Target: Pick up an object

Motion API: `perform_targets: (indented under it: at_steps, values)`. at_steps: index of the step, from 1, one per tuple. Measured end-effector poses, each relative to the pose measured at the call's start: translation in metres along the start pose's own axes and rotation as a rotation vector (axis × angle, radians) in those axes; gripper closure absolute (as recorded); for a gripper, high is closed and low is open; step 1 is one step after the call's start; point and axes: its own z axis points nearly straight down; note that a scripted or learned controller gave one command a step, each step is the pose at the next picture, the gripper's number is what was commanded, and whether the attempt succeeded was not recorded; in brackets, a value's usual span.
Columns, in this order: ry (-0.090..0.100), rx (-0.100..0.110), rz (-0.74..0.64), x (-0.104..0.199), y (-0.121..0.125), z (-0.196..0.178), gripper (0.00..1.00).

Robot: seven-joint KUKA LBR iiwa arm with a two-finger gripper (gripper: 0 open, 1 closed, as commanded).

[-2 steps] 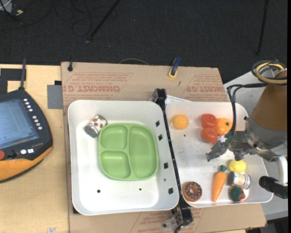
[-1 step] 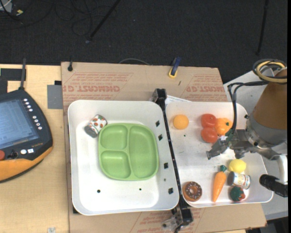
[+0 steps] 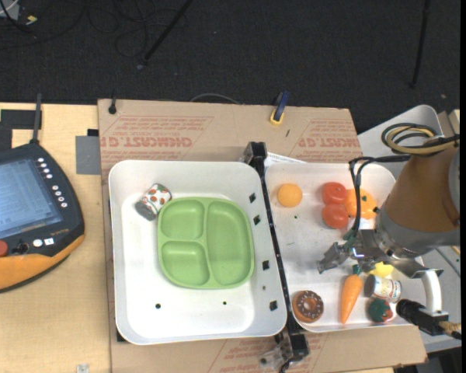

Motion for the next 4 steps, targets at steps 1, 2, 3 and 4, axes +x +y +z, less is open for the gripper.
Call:
perform_targets:
  at_steps: [1, 2, 3, 4]
  values:
    - [0.001, -0.001, -0.001, 0.011, -0.006, 0.053, 0.00]
    - [-0.002, -0.006, 0.003, 0.012, -0.006, 0.064, 0.00]
    - [0.000, -0.005, 0.011, 0.010, -0.006, 0.054, 1.00]
    - [-0.004, -0.011, 0.007, 0.004, -0.009, -0.006, 1.00]
